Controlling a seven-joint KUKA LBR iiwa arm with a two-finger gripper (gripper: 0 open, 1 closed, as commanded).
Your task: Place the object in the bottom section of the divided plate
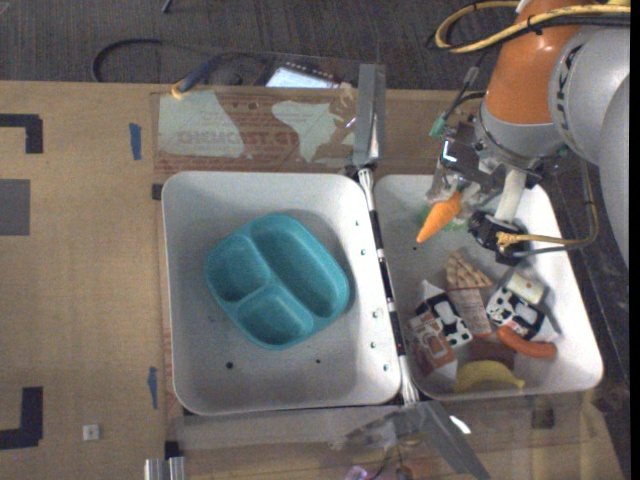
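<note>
Carrot (438,220), a small orange toy one, hangs tilted at the upper part of the right bin (400,193), tip pointing down and left. The gripper (452,194) sits right at its top end, and the fingers look closed on that thick end, just under the arm's orange band. The teal divided plate (278,279) lies in the middle of the left bin (190,363), well apart from the carrot. Lower in the right bin sit more toys: a waffle cone (467,280), a black and white cow-print box (445,320), a red sausage (527,344) and a yellow banana (487,375), all packed close together.
</note>
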